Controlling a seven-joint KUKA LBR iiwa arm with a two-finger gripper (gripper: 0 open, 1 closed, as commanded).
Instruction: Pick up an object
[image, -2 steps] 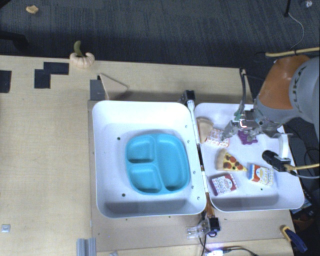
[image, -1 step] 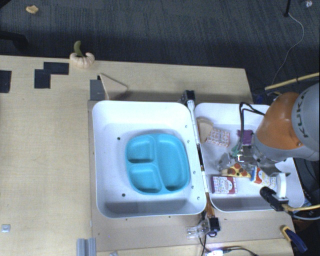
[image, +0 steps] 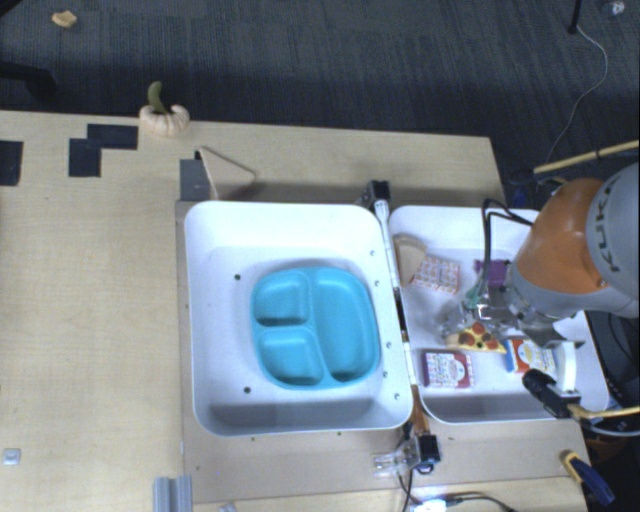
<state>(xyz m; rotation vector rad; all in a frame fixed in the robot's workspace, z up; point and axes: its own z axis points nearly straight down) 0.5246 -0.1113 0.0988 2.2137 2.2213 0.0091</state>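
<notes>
My gripper (image: 476, 316) is low inside the right bin (image: 450, 412), over a small cluster of things near the bin's middle. Right beneath it lies a small red and yellow item (image: 481, 341). A white bottle with a red label (image: 540, 357) lies just to its right. In front of it sits a maroon and white box (image: 447, 369). A pink patterned packet (image: 437, 273) and a tan wedge (image: 408, 256) lie toward the bin's far left. A purple piece (image: 494, 270) is beside the arm. I see nothing clearly between the fingers.
The left bin (image: 215, 260) holds a blue divided tray (image: 315, 325). A ridge (image: 393, 290) separates the two bins. The grey and orange arm (image: 570, 250) covers the right bin's far right side. A small pale gourd-like object (image: 163, 118) lies on the bench at the back.
</notes>
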